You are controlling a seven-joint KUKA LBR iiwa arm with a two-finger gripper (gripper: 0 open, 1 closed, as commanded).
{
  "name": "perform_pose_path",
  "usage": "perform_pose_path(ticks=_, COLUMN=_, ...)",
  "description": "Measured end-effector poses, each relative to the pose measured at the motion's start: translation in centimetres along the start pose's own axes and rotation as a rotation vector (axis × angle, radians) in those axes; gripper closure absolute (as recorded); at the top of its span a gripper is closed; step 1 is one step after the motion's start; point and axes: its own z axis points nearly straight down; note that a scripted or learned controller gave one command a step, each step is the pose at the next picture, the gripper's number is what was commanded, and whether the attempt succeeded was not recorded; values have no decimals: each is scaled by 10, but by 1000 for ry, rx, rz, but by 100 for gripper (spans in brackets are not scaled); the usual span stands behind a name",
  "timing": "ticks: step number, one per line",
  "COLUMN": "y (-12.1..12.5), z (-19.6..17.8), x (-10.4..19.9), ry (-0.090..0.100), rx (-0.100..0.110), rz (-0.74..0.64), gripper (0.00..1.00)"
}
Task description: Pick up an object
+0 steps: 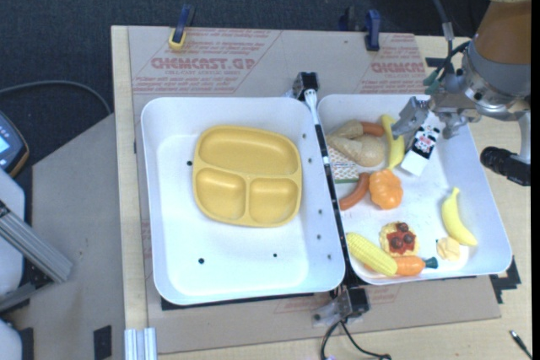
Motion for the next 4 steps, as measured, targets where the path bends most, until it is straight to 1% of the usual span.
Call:
perform_pose_path(ticks=1, y=2, z=-8, x=0, ry=-2, rx=-14, rz=-3, gripper=0)
perform_pose_path(ticks=2, y=3, z=34, x=1, ry=-1, rx=-10, rz=-2, gripper=0)
perform_pose_path(ticks=4, y=5, z=157, x=0, ry=-1, rx=-12, rz=-3, gripper=0)
